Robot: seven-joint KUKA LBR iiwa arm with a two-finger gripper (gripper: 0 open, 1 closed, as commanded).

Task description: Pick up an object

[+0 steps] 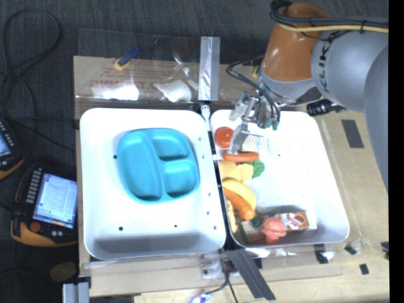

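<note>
The gripper [242, 139] hangs over the far left part of the right bin [303, 169], just beside the red tomato [223, 136] and just above the carrot [240, 157]; whether its claw is spread or pressed together I cannot tell. Nearer than the carrot, along the left wall of this bin, lie a banana [241, 190], a sausage [240, 203] and a pink toy [274, 227]. The left bin [101, 188] holds a blue divided tray [158, 163].

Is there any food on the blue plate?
No, it has no food on it. The blue plate shows three bare sections; the toy food lies in the other bin.
</note>
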